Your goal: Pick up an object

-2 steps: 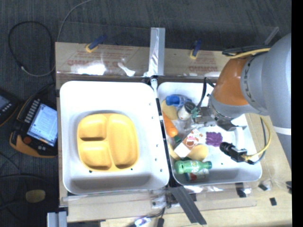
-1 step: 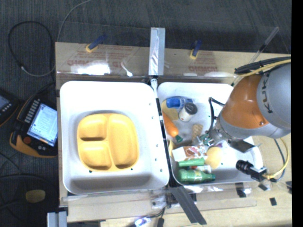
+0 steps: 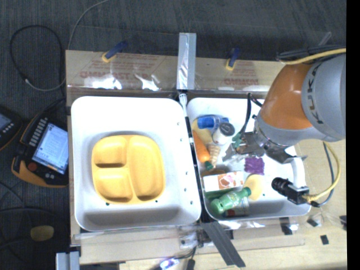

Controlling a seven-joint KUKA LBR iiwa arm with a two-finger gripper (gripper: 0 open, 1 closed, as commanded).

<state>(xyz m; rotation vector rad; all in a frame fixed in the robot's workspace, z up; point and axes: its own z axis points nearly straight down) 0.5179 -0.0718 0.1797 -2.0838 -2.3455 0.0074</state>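
The arm [image 3: 306, 103] runs off the right edge, and its bulk covers the far right corner of the right bin [image 3: 256, 210]. Gripper [image 3: 243, 146] is tucked under the wrist, too murky to read. The near clutter overlaps, so the green bottle [image 3: 229, 199] half hides what's under it.

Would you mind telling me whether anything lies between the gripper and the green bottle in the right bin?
Yes. The gripper hangs over the bin's middle; the green bottle lies at the near wall. Between them sit the white carton and, slightly aside, the purple grape bunch.
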